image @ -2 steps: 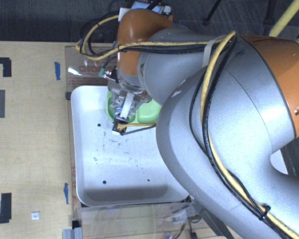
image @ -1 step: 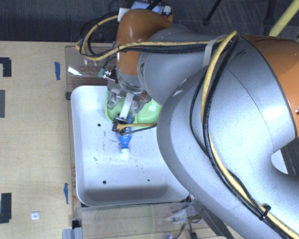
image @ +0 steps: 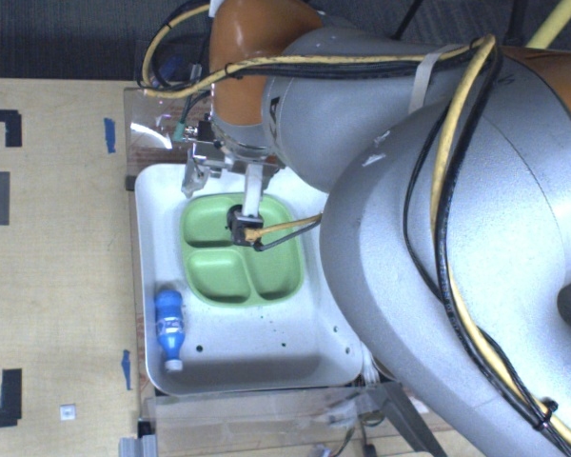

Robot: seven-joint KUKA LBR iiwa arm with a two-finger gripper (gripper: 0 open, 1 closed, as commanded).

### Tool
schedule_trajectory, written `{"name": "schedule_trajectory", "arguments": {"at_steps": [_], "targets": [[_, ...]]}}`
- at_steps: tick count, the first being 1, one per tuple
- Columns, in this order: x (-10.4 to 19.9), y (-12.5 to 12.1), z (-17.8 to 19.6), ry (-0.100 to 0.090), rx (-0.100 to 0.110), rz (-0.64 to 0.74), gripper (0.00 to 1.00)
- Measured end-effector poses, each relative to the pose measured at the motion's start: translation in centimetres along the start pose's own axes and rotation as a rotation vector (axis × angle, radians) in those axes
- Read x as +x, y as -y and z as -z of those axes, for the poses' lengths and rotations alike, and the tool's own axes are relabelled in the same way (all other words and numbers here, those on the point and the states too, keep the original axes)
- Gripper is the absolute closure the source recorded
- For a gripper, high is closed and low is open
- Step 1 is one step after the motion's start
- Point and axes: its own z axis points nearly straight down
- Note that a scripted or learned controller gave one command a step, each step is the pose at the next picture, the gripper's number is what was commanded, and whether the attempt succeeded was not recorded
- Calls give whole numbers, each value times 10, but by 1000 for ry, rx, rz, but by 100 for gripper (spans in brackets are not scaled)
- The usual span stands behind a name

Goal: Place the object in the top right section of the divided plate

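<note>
From my station I saw the blue bottle (image: 169,324) lying on its side on the floor of the white bin (image: 266,343), in the near-left corner. It sat outside the green divided plate (image: 219,276), just beside the plate's near-left rim. Its long axis ran from far to near, almost parallel to the bin's left wall. The pale cap end pointed toward the near edge and the rounded blue end pointed toward the far side, close to the plate.

The plate rested flat in the far half of the same bin, and none of the compartments I could see held anything. Part of its right side sat under the arm (image: 428,208).

The arm came in from the right, and its grey bulk covered most of that side of the scene. Its orange band (image: 257,36) showed at the far side. The tool (image: 198,169) hung over the far-left edge of the plate, well apart from the bottle. From this angle I could not tell whether it was spread or pressed together, and I saw nothing pinched in it.

The pale wooden surface (image: 57,255) to the left of the bin carried black marks and short strips of blue tape.
</note>
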Motion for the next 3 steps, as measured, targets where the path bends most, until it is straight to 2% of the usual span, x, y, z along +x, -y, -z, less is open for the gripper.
{"name": "schedule_trajectory", "arguments": {"at_steps": [1, 2, 3], "targets": [[-31, 5, -81, -3, -1, -369, 0], [-107, 63, -42, 1, 3, -651, 0], [-106, 63, -33, 2, 5, -648, 100]]}}
